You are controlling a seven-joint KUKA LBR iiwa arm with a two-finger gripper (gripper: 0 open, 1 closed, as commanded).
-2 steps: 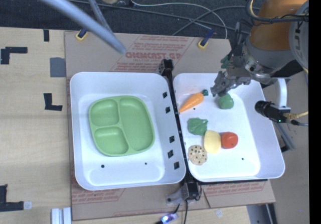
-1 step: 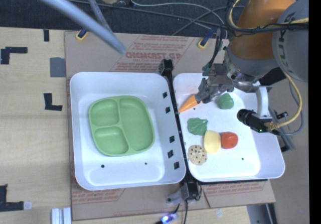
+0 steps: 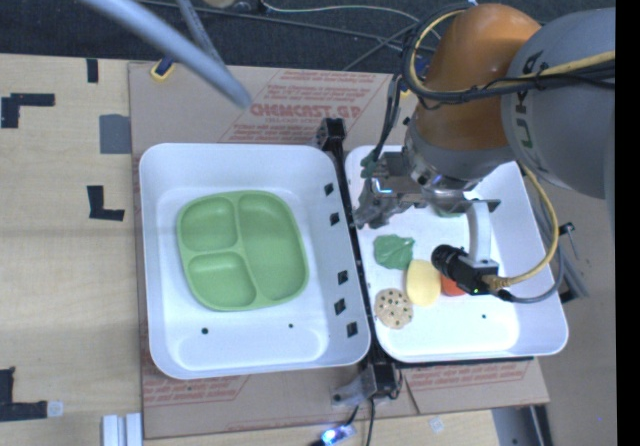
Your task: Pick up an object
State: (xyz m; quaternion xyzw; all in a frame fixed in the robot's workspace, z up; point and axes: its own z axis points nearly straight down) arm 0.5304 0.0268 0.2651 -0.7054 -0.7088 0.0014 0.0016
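in the left bin (image 3: 160, 234) lies a green divided plate (image 3: 242, 249). in the right bin (image 3: 520, 324), at lower centre of the frame, a green leaf piece (image 3: 394, 251), a spotted cookie (image 3: 394, 309), a yellow piece (image 3: 423, 284) and a red piece (image 3: 453, 286) lie near each other. the gripper (image 3: 385, 196) hovers just above the leaf; i cannot tell its opening. the step seems the approach; next it must go down on one object.

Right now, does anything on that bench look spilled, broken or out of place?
Nothing stands out. The green divided plate lies flat in the left bin; the green leaf, yellow piece and cookie sit together in the right bin.
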